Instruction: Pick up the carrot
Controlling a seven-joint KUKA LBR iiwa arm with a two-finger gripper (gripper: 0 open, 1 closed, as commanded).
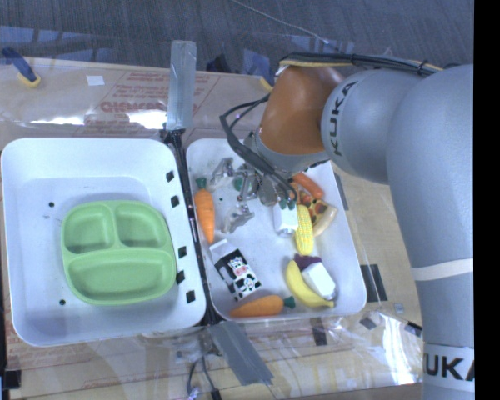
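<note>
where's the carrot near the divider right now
In the camera view, the carrot lies upright along the right bin's left wall, just left of the claw, above the cow-print carton.

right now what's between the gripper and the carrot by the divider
Nothing: in the camera view, bare white bin floor separates the gripper from the carrot.

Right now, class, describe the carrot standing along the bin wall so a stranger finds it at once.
Find the right white bin, the one crowded with toy food. Along its left wall lies a slim carrot, green top pointing away from the camera. The other carrot lies crosswise at the near edge.
</note>
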